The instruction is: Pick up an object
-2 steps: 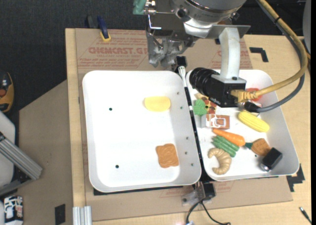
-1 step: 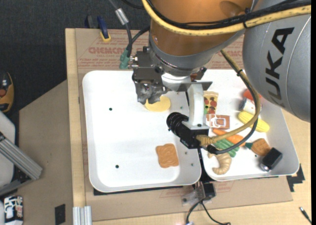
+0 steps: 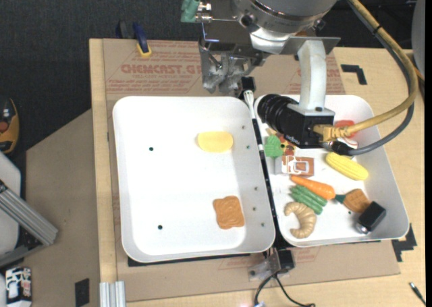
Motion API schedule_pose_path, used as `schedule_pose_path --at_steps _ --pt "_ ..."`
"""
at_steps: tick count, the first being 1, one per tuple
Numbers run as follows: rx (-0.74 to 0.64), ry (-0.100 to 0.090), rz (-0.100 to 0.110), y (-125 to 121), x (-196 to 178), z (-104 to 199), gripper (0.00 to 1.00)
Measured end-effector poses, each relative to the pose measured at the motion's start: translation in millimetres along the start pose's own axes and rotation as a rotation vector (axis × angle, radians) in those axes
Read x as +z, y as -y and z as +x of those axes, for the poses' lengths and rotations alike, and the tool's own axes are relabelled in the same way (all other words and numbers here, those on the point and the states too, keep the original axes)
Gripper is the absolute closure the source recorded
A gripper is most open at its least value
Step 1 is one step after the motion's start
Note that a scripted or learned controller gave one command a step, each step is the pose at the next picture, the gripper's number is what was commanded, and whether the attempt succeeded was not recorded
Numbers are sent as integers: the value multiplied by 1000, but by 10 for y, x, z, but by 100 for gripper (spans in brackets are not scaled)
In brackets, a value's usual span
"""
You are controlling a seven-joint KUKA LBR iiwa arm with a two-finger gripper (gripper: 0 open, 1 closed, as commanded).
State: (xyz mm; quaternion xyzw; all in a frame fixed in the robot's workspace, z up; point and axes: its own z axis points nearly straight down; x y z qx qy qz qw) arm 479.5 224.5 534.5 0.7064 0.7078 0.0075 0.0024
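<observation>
Roomy left bin, crowded right bin — the risk is sitting on the right.

We are seeing the left bin (image 3: 135, 164) carrying just a yellow piece (image 3: 214, 141) and a waffle (image 3: 229, 212), well apart, with open floor around both. In the right bin (image 3: 388, 194), carrot (image 3: 314, 186), beans (image 3: 307, 198), croissant (image 3: 301, 218) and corn (image 3: 347, 165) are lying close together, so we are judging a pinch there could catch a neighbour or the rim. The gripper (image 3: 226, 75) is hanging behind the bins — we cannot tell its state.
</observation>
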Motion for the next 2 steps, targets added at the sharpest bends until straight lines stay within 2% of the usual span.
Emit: schedule_pose_path --at_steps 1,2 --pt "4 15 29 38 1421 -14 100" --pt "0 -2 -4 -1 -100 -1 100"
